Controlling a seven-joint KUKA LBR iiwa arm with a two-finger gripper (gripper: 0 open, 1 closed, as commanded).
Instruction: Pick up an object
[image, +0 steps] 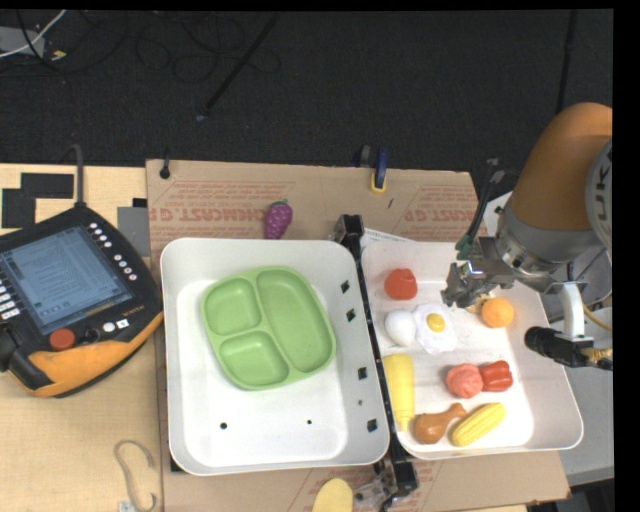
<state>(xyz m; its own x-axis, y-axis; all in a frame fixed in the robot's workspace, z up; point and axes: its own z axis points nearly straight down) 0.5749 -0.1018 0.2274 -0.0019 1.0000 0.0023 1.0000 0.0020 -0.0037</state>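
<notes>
Over right bin (570, 420), claw (462, 287) grip unclear, beside orange (497, 313), corn cob (400, 388) lengthwise.

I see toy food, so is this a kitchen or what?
Probably a robot lab, not a kitchen: a robot arm reaches over white bins on a cardboard-covered bench, with a control tablet beside them.

A robotics lab: a robot arm (560, 190) reaches over white bins (190, 400) on a cardboard-covered bench (230, 195), with a control pendant (70, 290) and loose cables (60, 35) nearby.
</notes>
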